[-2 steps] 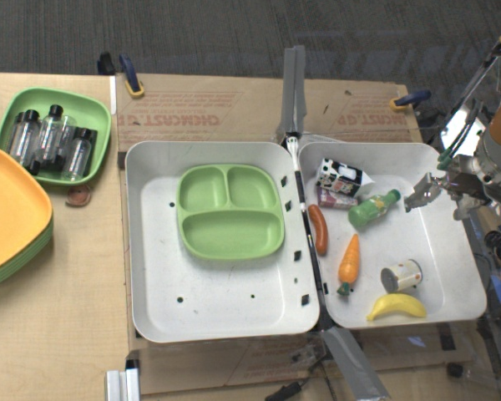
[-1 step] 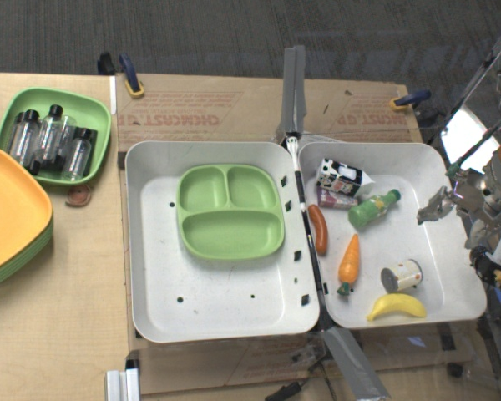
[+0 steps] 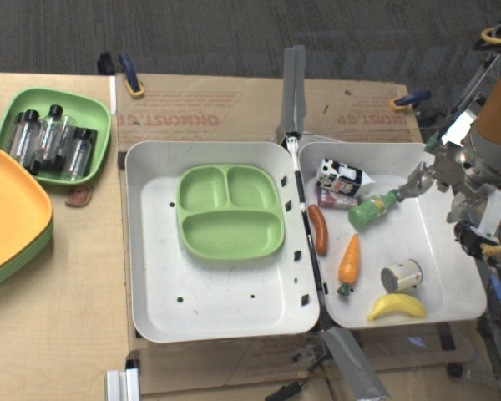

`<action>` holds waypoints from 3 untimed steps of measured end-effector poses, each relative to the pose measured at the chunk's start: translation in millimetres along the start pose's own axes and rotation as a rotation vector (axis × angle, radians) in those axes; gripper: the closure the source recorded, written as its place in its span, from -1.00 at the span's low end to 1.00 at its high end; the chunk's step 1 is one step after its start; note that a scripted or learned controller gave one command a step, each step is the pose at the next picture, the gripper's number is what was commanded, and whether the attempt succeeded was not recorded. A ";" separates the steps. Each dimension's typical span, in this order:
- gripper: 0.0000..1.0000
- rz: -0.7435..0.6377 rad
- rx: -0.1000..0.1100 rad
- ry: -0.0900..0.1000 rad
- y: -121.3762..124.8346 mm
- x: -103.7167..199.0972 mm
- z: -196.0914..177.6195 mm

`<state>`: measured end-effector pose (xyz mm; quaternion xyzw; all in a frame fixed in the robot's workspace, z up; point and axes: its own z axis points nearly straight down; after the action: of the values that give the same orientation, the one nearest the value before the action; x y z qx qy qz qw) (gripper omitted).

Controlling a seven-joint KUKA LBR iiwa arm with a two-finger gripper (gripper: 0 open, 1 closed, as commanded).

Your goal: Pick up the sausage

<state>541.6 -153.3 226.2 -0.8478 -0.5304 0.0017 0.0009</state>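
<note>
Small reddish-brown sausage (image 3: 319,229), well left of claw (image 3: 417,180); probably light, smooth, slippery. Best pinched across its middle. Cannot tell claw state.

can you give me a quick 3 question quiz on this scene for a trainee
1. True or false: the sausage lies in the right bin, against its left wall.
2. Which thing lies nearest the sausage? A) banana B) carrot C) can
3. Fill in: the green divided plate sits in the ___ bin.

Key
1. True.
2. B, the carrot lies just right of it.
3. Left.

The gripper is at the right bin's far right, by the green bottle, apart from the sausage.
</note>
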 end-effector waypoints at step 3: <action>-1.00 -0.459 -0.002 0.001 -43.8 43.5 134.8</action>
<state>520.7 -95.0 91.4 -0.7049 -0.7094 0.0005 0.0006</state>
